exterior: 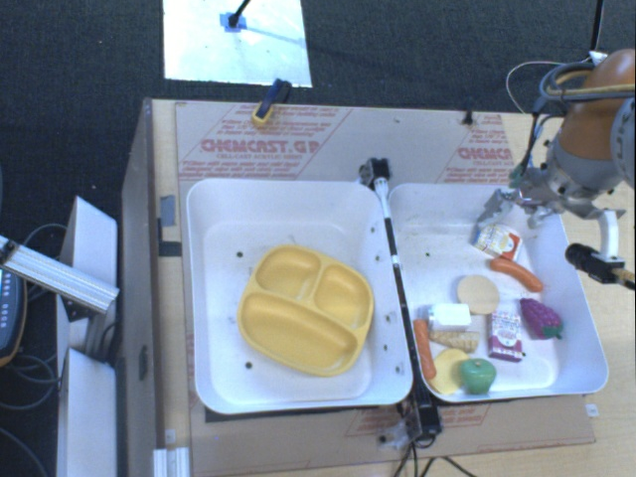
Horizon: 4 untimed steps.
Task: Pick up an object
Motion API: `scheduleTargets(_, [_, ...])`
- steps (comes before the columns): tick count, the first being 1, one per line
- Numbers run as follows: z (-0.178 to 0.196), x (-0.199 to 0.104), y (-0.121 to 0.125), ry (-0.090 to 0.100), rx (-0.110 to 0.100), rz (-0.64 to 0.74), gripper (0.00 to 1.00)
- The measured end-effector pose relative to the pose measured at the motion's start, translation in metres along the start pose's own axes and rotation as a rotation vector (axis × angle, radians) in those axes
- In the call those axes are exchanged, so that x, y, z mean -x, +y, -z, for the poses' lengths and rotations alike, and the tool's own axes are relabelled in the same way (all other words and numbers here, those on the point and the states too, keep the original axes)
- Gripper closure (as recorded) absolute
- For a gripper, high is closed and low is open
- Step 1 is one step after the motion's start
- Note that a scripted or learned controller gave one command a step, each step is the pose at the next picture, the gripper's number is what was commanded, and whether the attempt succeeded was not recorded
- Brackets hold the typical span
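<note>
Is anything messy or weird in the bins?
Nothing looks spilled or broken. The toy food lies jumbled in the right bin, and the yellow tray sits a bit crooked in the left bin.

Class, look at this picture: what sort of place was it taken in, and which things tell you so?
Probably a robotics lab test bench. A robot arm reaches over two white bins; one holds a yellow tray, the other toy food such as a green apple.
</note>
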<state>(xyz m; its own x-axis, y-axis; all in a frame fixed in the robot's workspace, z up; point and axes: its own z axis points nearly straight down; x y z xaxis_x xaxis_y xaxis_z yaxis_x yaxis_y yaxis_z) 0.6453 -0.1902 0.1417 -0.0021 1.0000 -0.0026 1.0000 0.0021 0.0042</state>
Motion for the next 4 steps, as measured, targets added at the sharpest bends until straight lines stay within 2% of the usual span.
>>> scheduleTargets(1, [-0.055, 0.012, -0.018, -0.001, 0.003, 0.0, 0.0])
scheduleTargets(3, [-0.057, 0.016, -0.079, 0.002, -0.003, -0.001, 0.0])
scheduleTargets(4, [-0.046, 0.016, -0.078, 0.002, 0.0, -0.001, 1.0])
